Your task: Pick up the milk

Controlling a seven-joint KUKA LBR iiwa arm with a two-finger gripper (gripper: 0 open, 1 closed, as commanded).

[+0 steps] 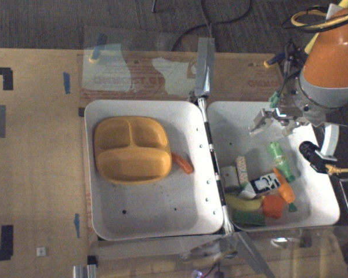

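The milk (pixel 265 184) is a small white carton with a dark blue label. It lies on its side in the right bin (pixel 232 126), low in the middle among other toy food. My gripper (pixel 274 122) hovers over the bin's upper right part, well above the milk in the view. Its fingers are spread open and hold nothing. The grey arm with its orange band (pixel 330 57) comes in from the upper right.
Around the milk lie a green bottle (pixel 280 161), a carrot (pixel 285 191), a banana (pixel 242 202), a red block (pixel 272 207), a green piece (pixel 249 218) and a small box (pixel 242 169). The left bin (pixel 156 213) holds a yellow divided plate (pixel 131 149) and an orange piece (pixel 182 163).
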